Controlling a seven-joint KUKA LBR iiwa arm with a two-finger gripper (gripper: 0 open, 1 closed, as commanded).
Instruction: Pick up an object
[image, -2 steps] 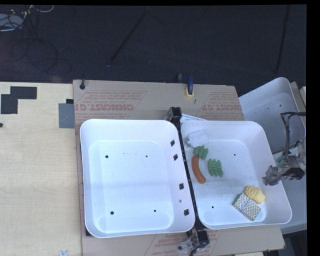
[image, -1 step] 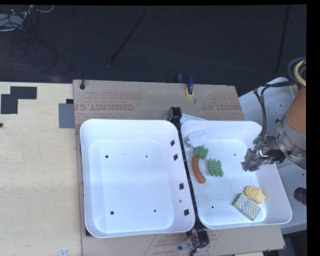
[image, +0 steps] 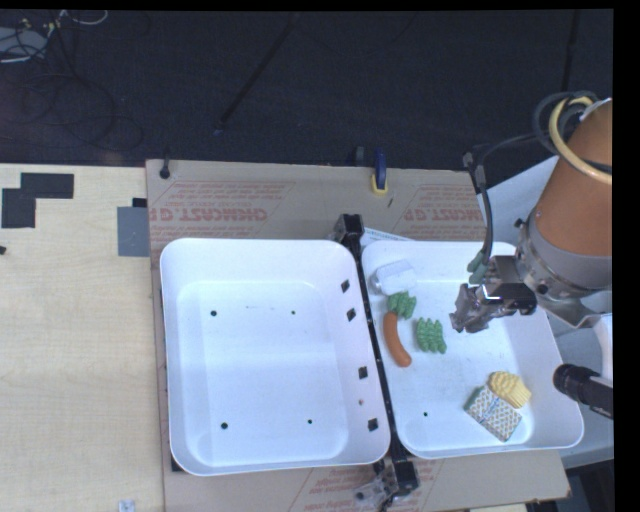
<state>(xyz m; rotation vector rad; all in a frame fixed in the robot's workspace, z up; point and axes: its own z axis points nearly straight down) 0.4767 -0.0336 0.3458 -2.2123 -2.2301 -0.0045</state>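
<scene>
My claw (image: 470, 318) hangs over the right bin (image: 545, 340), just right of the green toy vegetable (image: 431, 335). Whether it is spread or closed I cannot tell from this angle, and I see nothing gripped in it.

That green piece is the nearest thing to take, I judge. It lies on the bin floor, just right of the orange carrot (image: 398, 340) and apart from it. To do this well I would shift a little toward the carrot until I am centred over the green piece, then come straight down and close across its narrow width. The carrot is near enough that a careless descent could nudge it.

The green piece is small, bumpy and ridged, like a cluster of leaves or peas. A second green bit (image: 403, 304) tops the carrot, and a white object (image: 392, 274) lies beyond that. A yellow corn piece (image: 509, 388) and a patterned block (image: 494, 412) sit well away from the carrot.
</scene>
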